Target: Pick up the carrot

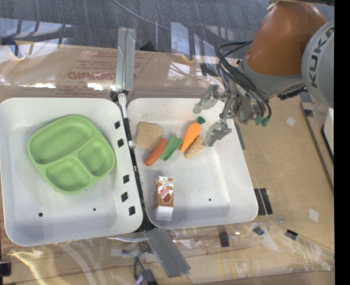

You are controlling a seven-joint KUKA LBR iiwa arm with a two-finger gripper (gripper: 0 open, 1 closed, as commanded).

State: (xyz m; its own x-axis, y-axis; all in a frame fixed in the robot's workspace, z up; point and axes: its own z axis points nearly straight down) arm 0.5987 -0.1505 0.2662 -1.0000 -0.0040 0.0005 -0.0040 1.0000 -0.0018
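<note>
Where the arm reaches in from the right, the gripper (213,117) hangs over the right bin's (234,183) upper right, its two metal fingers (205,100) spread apart with nothing between them. The carrot (190,136), a tapered orange piece with a green top, lies tilted just left of the lower finger, resting against a tan slice (194,150). Beside it lie a green pod (171,147), an orange-red stick (156,152), a toast-like square (147,135) and a small carton (164,197). The left bin (15,206) holds a glossy green divided plate (72,153). The bench (288,177) is pale wood, taped.
</note>
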